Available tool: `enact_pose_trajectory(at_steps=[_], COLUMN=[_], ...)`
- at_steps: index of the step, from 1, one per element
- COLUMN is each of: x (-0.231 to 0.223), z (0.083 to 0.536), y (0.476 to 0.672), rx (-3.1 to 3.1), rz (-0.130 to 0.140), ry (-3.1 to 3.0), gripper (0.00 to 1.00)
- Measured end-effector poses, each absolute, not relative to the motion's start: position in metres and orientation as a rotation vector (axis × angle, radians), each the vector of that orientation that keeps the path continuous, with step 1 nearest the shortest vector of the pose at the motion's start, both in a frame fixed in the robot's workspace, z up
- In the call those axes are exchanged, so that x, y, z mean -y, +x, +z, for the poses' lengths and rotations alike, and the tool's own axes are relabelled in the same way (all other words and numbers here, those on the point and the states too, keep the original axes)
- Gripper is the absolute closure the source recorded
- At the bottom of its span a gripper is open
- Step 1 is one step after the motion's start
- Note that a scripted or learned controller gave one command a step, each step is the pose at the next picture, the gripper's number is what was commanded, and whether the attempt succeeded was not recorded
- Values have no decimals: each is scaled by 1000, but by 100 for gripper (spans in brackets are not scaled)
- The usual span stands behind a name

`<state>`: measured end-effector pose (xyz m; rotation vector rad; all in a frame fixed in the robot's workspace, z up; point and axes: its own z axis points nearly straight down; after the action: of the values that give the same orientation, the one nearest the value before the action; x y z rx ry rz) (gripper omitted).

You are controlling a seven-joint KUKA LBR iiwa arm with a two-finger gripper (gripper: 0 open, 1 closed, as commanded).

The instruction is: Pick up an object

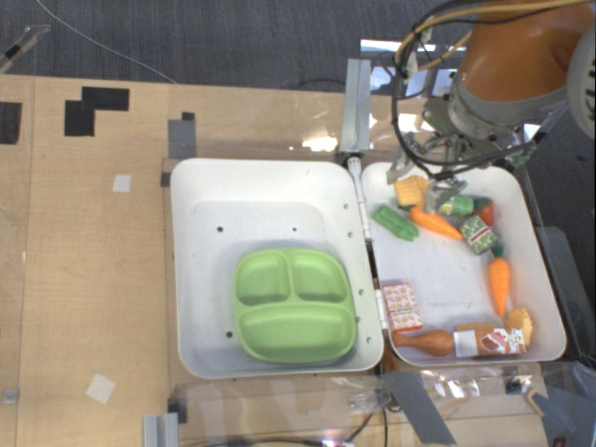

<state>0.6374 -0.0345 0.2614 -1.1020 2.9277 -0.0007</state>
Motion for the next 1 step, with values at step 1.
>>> enact_pose_trajectory(at_steps=[1], x=[29], z=[233], y=[582], rx=[-2966], rz=[0], ry=[-1013], gripper=[100])
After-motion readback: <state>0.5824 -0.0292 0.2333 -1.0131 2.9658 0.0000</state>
